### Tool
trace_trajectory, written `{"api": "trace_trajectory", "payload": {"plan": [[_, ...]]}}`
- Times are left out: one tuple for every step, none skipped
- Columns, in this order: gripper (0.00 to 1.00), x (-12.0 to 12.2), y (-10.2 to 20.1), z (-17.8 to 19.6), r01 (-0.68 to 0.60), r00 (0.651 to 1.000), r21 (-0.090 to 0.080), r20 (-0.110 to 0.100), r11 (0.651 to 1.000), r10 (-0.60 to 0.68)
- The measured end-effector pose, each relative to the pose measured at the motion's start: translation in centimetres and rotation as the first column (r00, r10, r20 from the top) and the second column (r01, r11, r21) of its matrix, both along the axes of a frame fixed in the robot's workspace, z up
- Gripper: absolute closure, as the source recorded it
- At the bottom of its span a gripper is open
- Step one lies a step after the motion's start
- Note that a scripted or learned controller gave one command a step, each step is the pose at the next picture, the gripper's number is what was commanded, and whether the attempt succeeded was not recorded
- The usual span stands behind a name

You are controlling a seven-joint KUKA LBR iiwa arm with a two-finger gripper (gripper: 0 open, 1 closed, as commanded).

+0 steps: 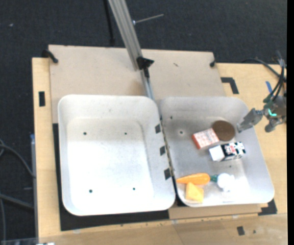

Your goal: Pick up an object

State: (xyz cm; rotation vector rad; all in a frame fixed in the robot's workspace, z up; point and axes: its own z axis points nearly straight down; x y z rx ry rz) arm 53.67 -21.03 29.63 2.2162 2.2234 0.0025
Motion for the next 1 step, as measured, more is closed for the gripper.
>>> {"api": "trace_trajectory", "payload": {"plan": [[0.0,-0.33,-0.44,-6.2,0.005,1.0,-0.001,-0.007,1.0,-0.005]]}}
